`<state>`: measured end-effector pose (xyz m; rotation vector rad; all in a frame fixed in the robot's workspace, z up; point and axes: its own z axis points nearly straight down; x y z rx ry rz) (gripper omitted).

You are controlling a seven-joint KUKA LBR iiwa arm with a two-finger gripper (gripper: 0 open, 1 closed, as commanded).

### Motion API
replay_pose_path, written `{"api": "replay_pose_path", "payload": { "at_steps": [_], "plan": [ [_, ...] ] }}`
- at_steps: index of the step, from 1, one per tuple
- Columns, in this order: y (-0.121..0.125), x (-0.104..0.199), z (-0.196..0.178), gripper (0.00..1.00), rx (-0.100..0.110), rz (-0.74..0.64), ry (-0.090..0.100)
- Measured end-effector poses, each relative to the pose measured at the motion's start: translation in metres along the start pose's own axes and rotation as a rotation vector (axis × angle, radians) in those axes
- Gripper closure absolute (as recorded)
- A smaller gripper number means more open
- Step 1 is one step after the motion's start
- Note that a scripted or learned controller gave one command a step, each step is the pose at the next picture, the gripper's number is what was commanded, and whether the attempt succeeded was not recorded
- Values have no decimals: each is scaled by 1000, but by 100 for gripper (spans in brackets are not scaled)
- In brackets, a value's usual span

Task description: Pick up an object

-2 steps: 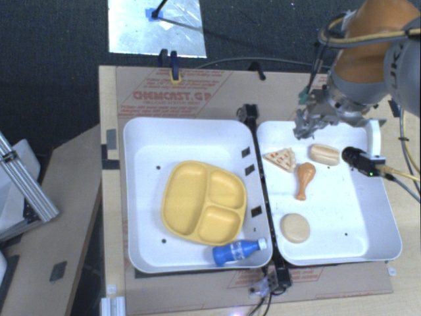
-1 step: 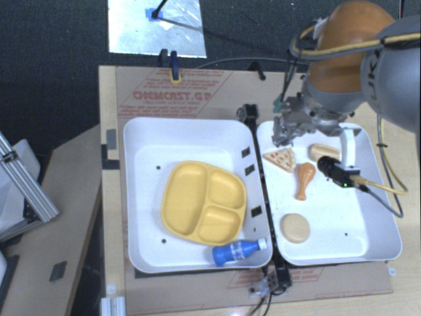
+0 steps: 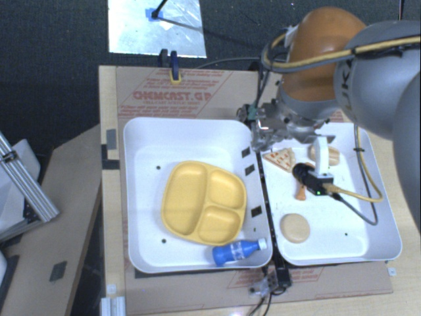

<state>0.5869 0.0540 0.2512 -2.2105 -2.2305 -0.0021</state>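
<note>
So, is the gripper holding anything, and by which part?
Cannot be told: the gripper sits beside the pizza slice in the right bin, its tip hidden.

A yellow plate, a blue bottle capped white, a tan disc.

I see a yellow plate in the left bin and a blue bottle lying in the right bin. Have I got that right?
Not quite. The blue bottle lies in the left bin, not the right bin. It is on its side by the near wall, just in front of the yellow plate. The camera view shows this. The plate is in the left bin, as you said.
</note>
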Motion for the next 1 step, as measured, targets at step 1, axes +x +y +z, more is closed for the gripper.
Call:
{"api": "replay_pose_path", "payload": {
  "at_steps": [1],
  "plan": [
    [-33, 46, 17, 100, 4, 0, 0]
  ]
}}
